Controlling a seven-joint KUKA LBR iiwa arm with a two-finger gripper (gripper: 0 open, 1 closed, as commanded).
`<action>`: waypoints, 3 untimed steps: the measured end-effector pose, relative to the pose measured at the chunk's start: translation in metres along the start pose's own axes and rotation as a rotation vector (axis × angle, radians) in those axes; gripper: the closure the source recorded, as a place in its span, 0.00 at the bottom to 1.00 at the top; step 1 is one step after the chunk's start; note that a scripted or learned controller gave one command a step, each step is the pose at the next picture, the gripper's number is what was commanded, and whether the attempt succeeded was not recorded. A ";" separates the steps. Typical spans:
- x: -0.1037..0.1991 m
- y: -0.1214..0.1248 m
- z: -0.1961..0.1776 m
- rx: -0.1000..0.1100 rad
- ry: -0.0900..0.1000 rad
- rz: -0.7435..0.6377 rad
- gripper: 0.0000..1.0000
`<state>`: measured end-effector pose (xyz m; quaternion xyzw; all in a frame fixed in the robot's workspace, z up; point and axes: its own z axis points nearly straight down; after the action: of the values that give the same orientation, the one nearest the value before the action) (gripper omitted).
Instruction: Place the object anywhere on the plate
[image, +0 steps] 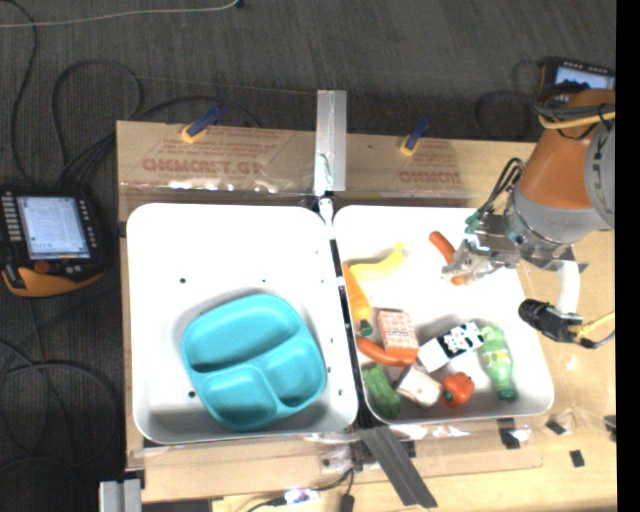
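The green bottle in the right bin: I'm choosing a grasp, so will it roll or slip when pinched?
The green bottle lies on its side near the bin's right wall, so its round body would probably roll if nudged sideways. It looks like smooth toy plastic, likely light and somewhat slippery. The black-and-white carton touching its left side may check a roll that way.

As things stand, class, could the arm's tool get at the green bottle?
Probably yes. The bottle lies at the right end of the pile, nothing on top, and the tool hovers in the same bin.
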<state>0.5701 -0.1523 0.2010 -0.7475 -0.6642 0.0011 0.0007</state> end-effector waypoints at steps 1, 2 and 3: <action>-0.039 0.005 0.049 0.002 0.000 0.192 1.00; 0.052 0.008 0.052 0.002 0.000 0.216 1.00; 0.063 -0.004 0.019 0.002 0.001 0.166 1.00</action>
<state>0.5735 -0.0898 0.1823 -0.8001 -0.5998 0.0015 0.0017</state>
